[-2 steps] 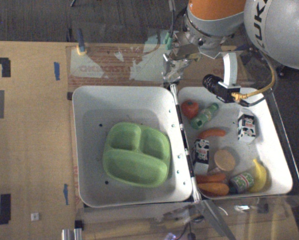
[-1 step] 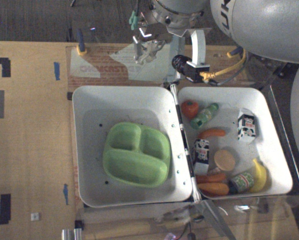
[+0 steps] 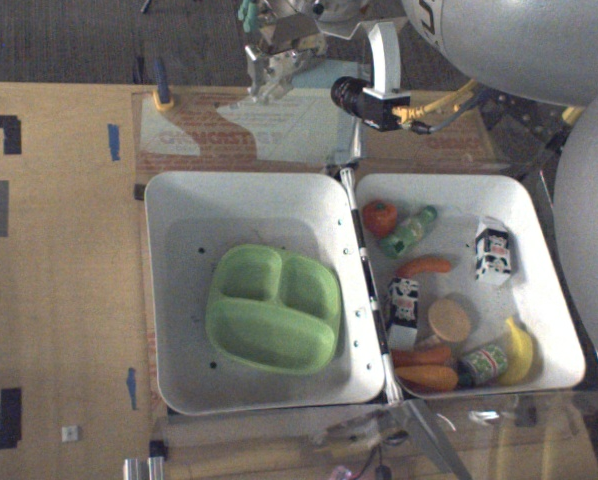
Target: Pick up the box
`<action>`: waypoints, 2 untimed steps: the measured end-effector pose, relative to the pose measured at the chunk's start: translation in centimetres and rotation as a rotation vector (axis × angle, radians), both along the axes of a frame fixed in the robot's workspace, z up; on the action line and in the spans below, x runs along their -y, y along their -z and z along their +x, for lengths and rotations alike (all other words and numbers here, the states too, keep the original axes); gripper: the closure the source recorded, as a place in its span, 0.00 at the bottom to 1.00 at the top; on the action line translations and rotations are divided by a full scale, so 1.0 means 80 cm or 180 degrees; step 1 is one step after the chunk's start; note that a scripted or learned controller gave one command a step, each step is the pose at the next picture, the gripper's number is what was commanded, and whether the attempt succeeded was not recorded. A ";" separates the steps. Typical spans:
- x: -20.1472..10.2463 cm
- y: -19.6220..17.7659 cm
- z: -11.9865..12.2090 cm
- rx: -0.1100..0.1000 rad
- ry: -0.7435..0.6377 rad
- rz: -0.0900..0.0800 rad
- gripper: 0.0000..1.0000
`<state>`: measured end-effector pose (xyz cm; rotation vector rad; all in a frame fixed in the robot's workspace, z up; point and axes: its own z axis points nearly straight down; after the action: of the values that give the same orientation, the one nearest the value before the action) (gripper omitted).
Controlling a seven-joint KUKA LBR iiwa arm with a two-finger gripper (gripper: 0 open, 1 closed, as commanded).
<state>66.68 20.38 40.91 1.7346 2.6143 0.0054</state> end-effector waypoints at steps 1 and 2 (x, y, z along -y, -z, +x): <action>-0.016 0.131 0.000 -0.0016 -0.0138 -0.0002 1.00; -0.007 0.230 -0.041 -0.0014 -0.0531 -0.0001 1.00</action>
<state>63.41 20.96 22.48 1.5127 2.7529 0.0016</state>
